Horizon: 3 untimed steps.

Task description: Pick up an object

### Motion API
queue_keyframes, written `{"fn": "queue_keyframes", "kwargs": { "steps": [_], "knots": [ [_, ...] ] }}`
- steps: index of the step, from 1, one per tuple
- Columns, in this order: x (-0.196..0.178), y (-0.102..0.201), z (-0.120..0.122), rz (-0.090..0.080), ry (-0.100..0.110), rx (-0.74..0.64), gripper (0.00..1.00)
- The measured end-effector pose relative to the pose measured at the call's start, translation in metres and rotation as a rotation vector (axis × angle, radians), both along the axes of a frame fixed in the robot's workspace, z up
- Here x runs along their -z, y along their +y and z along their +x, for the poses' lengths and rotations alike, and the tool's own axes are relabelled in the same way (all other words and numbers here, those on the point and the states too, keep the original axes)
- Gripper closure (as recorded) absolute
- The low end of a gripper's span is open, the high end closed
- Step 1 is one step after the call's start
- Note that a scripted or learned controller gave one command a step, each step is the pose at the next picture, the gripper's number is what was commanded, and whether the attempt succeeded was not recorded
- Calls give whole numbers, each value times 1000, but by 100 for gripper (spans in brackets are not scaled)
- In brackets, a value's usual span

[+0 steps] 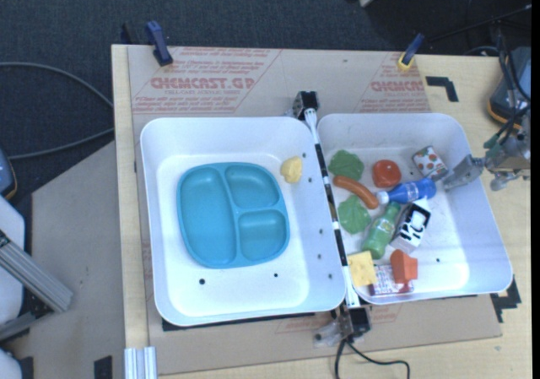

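The right bin (472,259) holds several small objects: a red tomato (387,173), a patterned cube (428,161), a blue and white bottle (411,192), an orange sausage (356,192), a green bottle (382,232), a black and white box (413,225), a yellow block (361,269) and an orange block (404,268). My gripper (462,173) reaches in from the right, over the bin's right side. It hangs just right of the patterned cube and the blue bottle's end. I see nothing held in it.
The left bin (169,284) carries a blue divided plate (234,213) and a small yellow lump (291,170) by its right wall. Green leafy pieces (346,164) lie at the right bin's left side. Clamps (158,41) hold the cardboard-covered bench.
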<state>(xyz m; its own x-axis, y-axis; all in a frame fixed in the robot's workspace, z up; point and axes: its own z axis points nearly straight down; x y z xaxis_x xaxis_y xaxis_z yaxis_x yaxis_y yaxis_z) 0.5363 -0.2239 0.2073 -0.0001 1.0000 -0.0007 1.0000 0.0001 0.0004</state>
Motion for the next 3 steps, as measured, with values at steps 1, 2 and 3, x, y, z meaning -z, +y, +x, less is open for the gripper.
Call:
{"fn": "queue_keyframes", "kwargs": {
  "steps": [1, 2, 3],
  "knots": [
    [101, 57, 73, 1, -13, -1, 0],
    [123, 105, 21, 1, 1, -1, 0],
    [123, 98, 5, 2, 2, 1, 0]
  ]
}}
